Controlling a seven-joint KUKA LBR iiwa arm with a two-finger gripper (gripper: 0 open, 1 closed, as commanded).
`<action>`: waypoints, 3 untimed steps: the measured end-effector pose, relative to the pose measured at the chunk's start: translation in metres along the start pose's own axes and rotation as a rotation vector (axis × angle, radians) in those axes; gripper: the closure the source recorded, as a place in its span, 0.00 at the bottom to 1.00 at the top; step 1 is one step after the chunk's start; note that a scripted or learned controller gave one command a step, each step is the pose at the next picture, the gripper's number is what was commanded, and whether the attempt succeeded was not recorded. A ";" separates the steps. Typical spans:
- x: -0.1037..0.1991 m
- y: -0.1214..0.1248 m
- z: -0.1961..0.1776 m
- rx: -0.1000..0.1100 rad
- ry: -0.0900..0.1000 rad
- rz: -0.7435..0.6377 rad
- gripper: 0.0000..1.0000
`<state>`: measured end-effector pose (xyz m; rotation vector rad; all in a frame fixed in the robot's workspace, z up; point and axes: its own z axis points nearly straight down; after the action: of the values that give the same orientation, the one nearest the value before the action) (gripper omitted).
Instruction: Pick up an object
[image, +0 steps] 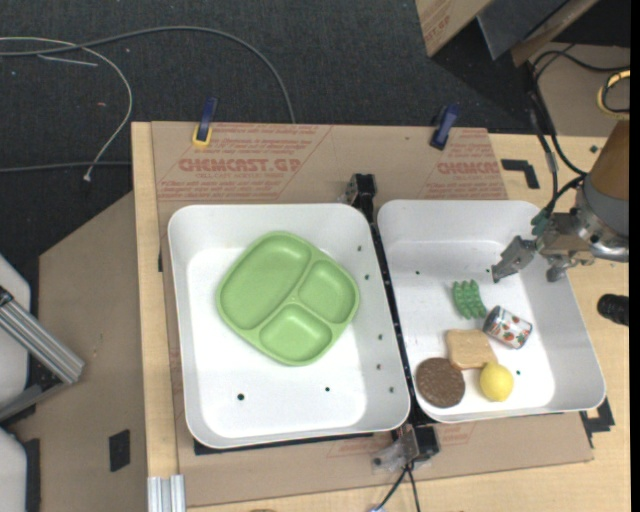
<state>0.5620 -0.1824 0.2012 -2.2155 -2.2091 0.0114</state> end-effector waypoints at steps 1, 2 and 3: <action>0.000 0.003 -0.007 -0.013 -0.003 -0.003 0.00; -0.001 0.000 0.035 -0.009 -0.001 -0.003 0.00; 0.004 0.003 0.079 -0.008 -0.001 -0.004 0.00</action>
<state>0.5643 -0.1786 0.1227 -2.2163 -2.2177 0.0034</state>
